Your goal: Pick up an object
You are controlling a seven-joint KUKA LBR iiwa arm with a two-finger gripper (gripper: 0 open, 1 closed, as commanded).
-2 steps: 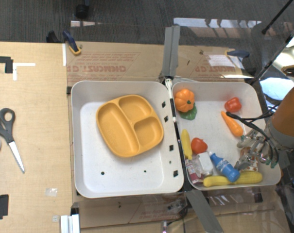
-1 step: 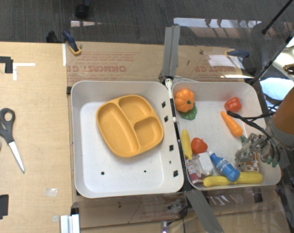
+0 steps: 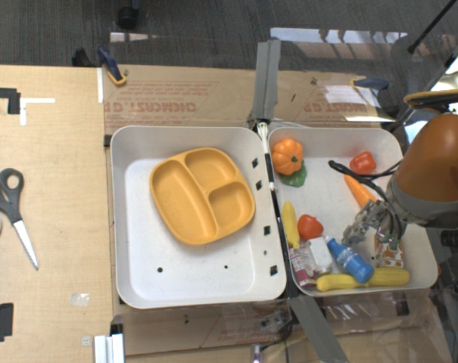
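Just left of the claw (image 3: 371, 225), lowered for a pick, a blue bottle (image 3: 348, 259) is crowded by a red pepper (image 3: 310, 226); the claw's grip cannot be told.

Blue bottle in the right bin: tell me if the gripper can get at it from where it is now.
Probably yes. The gripper hangs just above and right of the blue bottle, whose top is uncovered. The yellow banana and a small packet crowd its sides.

Two white bins (image 3: 123, 225), one orange plate (image 3: 202, 195), one scissors (image 3: 15, 214).
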